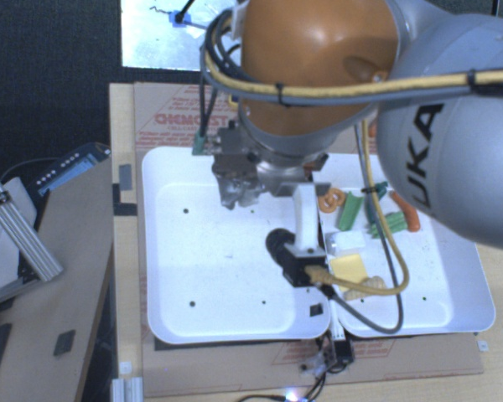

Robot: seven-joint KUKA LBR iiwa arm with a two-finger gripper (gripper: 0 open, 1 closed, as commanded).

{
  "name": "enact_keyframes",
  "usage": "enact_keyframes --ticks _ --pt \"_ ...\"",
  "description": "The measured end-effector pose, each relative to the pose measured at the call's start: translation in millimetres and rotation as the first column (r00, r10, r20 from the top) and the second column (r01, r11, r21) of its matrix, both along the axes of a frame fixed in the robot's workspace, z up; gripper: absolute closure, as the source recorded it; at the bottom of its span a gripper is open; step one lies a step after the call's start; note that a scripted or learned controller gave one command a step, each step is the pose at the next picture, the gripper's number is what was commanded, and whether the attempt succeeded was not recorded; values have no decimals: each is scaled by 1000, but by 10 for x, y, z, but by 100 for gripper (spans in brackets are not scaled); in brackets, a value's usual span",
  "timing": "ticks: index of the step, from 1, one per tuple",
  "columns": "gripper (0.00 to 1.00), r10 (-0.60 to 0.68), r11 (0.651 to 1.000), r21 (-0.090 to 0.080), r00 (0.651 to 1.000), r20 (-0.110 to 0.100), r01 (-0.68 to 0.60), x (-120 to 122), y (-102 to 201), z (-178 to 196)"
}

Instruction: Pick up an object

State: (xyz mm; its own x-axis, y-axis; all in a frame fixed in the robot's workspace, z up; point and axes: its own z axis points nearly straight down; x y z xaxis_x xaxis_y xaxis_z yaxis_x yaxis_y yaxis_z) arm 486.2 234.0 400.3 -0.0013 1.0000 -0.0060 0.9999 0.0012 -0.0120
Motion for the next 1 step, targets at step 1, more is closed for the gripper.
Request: enact_keyframes --ticks 1 --pt "100 3 1000 15 1000 28 -3 4 0 1434"
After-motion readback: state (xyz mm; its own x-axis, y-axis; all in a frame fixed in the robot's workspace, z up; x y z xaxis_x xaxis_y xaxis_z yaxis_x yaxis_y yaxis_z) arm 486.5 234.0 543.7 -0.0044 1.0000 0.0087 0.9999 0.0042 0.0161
